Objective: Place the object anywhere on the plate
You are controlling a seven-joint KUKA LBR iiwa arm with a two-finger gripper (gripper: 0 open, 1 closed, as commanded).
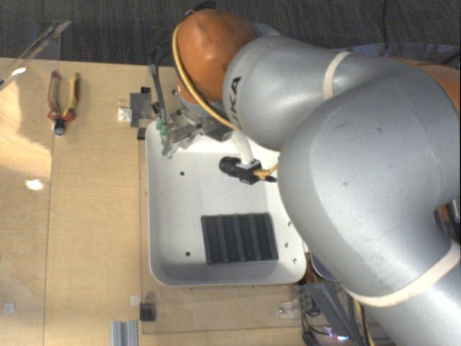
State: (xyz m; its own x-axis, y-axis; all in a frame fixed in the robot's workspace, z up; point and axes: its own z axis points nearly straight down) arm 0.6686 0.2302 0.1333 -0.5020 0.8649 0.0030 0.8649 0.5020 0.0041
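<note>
1. The arm (360, 157) looms nearest, over the bin (173, 258).
2. The pincer (169, 132) sits at the bin's far left corner; whether it is open or closed, I cannot tell.
3. The object is not identifiable, so its heft and best hold cannot be judged.
4. A dark ribbed mat (238, 238) lies in the bin; pliers (63, 101) rest on the bench (86, 229).

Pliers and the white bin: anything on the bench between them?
In the camera view, mostly bare wood between the pliers and the white bin; small black-and-white fixtures sit by its top-left corner.

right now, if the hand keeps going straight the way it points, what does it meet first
The hand points down toward the upper left corner of the white bin. It would likely meet the bin's floor or corner wall first, though depth is unclear.
</note>
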